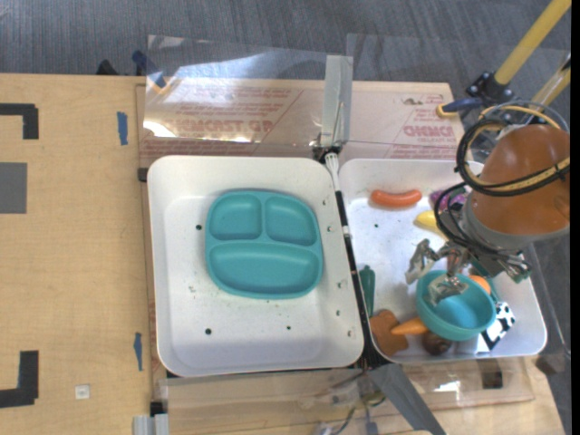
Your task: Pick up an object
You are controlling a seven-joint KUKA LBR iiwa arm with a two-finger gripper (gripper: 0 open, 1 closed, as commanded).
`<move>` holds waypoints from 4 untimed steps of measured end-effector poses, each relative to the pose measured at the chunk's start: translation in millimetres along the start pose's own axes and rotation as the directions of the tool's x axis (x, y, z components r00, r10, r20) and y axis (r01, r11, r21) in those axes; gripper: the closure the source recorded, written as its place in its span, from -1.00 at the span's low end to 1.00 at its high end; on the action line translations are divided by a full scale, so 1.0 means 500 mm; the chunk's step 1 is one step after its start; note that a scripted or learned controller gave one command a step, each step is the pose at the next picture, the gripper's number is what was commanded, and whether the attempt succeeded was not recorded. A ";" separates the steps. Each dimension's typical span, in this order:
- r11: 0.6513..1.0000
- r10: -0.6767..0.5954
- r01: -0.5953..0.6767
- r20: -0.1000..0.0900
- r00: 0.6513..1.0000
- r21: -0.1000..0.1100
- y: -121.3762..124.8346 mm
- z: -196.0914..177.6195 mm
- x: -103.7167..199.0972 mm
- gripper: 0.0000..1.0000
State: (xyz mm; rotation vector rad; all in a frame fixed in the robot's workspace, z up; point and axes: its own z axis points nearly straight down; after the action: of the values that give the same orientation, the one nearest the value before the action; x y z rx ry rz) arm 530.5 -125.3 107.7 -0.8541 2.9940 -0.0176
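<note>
Right bin (530,338), near rim closest to the lens: holds a teal bowl (458,311), directly beneath the gripper (446,284), whose metal fingertips reach down into the bowl's mouth; whether the fingers are spread or closed cannot be told, and nothing is visibly clamped between them. Just left of the bowl and the gripper, a brown piece with an orange carrot-like piece (399,327) lying on it. Further left, against the dividing wall, a dark green stick-shaped item (367,286). Beyond the gripper, toward the far wall, an orange sausage-shaped toy (396,198); a yellow piece (428,217) sits between that toy and the gripper. On the gripper's right, at the bowl's edge, a black-and-white checkered item (497,324). Left bin (172,270), well to the gripper's left: one teal divided plate (265,243) with three compartments, lying flat at the bin's centre, its compartments bare.
</note>
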 end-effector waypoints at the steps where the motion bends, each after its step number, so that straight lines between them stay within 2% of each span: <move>1: 1.000 -0.001 0.001 -0.011 1.000 -0.011 0.007 0.013 0.007 -1.00; 2: 0.998 0.060 -0.060 0.007 0.998 -0.004 -0.048 0.025 0.033 -1.00; 3: 0.996 0.089 -0.089 -0.008 0.996 -0.006 -0.026 0.033 0.012 -1.00; 4: 0.999 0.035 -0.035 -0.001 0.999 -0.010 -0.069 0.027 0.033 -1.00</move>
State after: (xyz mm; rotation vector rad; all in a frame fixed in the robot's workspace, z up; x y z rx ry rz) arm 535.0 -163.4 94.6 -0.8031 3.0114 -0.0020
